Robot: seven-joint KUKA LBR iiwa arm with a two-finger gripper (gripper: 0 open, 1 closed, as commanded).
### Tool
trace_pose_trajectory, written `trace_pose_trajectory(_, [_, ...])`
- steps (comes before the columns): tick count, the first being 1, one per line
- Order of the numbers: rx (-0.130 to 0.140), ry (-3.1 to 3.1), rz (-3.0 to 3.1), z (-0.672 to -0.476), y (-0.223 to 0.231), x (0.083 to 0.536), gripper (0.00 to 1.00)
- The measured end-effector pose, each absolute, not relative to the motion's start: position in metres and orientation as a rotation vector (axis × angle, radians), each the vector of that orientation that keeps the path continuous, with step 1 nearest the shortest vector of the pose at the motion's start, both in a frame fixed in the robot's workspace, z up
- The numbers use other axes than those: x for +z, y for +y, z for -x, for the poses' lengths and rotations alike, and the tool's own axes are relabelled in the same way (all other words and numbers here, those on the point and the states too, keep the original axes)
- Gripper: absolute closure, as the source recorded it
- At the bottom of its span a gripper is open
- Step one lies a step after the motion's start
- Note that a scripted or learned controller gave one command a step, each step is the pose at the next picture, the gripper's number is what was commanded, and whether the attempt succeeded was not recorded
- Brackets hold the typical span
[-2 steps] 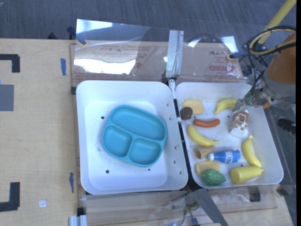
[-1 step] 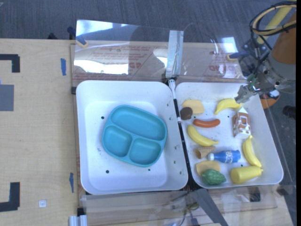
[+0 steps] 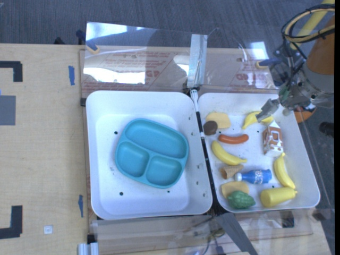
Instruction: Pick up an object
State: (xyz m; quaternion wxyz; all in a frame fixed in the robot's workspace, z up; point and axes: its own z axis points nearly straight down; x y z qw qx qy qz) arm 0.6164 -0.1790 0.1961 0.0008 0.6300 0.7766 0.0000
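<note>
- Camera view: the end effector (image 3: 269,109) hung over the far right part of the right bin (image 3: 311,166), its tip just beside a small yellow banana piece (image 3: 249,119). Whether it was open or closed could not be told, and nothing could be seen in its hold.
- The step in hand looked like the approach to a grasp, with the pick not yet made. The next move would likely call for a descent onto one item, probably the small yellow piece, without nudging the carton (image 3: 272,141) close by.
- Every candidate object lay in the right bin. Counted there: three bananas or banana-like pieces besides the small one, one red sausage (image 3: 234,138), one blue bottle (image 3: 255,176), one green vegetable (image 3: 240,200), one brown round item (image 3: 210,127), one yellow block (image 3: 276,196).
- The left bin (image 3: 101,116) held one blue divided plate (image 3: 152,152) with three compartments.
- Both bins sat side by side on the worktop (image 3: 40,142).
</note>
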Motion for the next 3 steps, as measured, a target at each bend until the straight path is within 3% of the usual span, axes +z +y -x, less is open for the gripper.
trace_pose_trajectory(1, [0.018,2.207,-2.243,-0.600,-0.209,0.097,0.00])
trace_pose_trajectory(2, [0.008,2.204,-2.239,-0.599,-0.212,0.106,1.00])
trace_pose_trajectory(3, [-0.001,2.424,-2.005,-0.563,-0.200,0.102,1.00])
